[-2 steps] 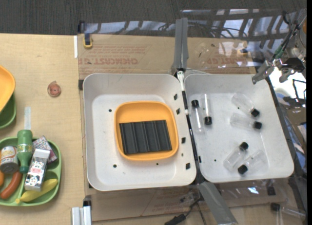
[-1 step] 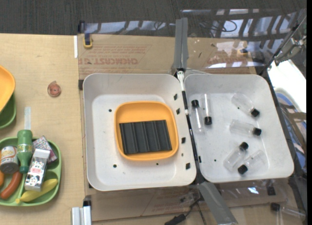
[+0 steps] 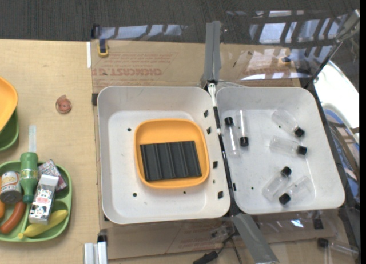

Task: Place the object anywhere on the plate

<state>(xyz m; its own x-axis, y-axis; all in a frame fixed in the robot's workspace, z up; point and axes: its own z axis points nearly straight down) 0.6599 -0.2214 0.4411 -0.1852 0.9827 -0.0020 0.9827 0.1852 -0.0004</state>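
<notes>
Plate (image 3: 170,132), orange with a dark ribbed insert, centre of left bin (image 3: 114,200) | six clear vials (image 3: 286,147) with black caps scattered in right bin (image 3: 326,200), 3 o'clock of plate, none touching it | gripper state: cannot tell

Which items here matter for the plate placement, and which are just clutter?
Job:
- clear vials with black caps in the right bin
- orange plate with a dark ribbed insert, in the left bin

Lying about:
- green tray of toy food at the left edge
- small pink thing on the bench
- cardboard sheet behind the bins
</notes>
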